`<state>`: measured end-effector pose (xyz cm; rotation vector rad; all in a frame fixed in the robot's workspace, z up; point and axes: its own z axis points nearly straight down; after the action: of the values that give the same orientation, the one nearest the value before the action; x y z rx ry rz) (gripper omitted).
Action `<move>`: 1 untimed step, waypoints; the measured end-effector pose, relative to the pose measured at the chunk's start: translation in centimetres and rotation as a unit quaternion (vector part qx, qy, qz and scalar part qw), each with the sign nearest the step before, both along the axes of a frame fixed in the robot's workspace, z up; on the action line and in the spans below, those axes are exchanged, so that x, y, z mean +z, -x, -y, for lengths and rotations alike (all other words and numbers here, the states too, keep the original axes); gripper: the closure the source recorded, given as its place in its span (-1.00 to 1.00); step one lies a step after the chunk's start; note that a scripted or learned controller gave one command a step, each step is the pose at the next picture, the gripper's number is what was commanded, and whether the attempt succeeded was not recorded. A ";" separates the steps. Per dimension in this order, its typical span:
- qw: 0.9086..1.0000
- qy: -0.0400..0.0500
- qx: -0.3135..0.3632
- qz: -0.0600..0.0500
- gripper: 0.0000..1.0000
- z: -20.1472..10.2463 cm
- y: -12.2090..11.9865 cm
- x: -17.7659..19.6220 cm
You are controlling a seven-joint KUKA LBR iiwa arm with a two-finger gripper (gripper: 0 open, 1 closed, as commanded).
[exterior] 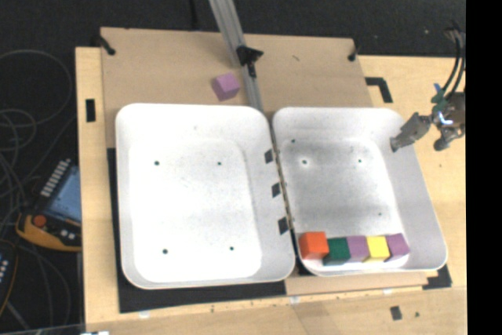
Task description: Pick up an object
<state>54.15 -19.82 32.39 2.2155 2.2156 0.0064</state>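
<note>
Blocks: five small cubes are sitting in a row along the near wall of the right bin [408,192], touching side by side: orange block [314,245], green block [338,249], lilac block [358,247], yellow block [379,248], purple block [398,245].
Row axis: it is running left to right along that wall.
Relation to jaws: the gripper [423,131] is hovering at the bin's far right rim, so the row is lying toward the near edge and slightly left of it; the purple end looks nearest.
Jaws: they are gripping nothing; how wide they are standing cannot be told.
Materials: the cubes are looking matte, hard and flat-faced; the bins are showing smooth white plastic with rounded corners.
Left bin [196,192]: it is lying beside the right one.
Stray cube [226,85]: a lilac one is resting on the bench [314,67] beyond the bins.
</note>
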 end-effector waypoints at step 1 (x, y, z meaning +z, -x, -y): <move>1.000 -0.001 0.002 -0.004 -1.00 -3.1 -1.2 -1.3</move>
<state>55.40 -16.68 31.11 2.2167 2.2256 -0.0008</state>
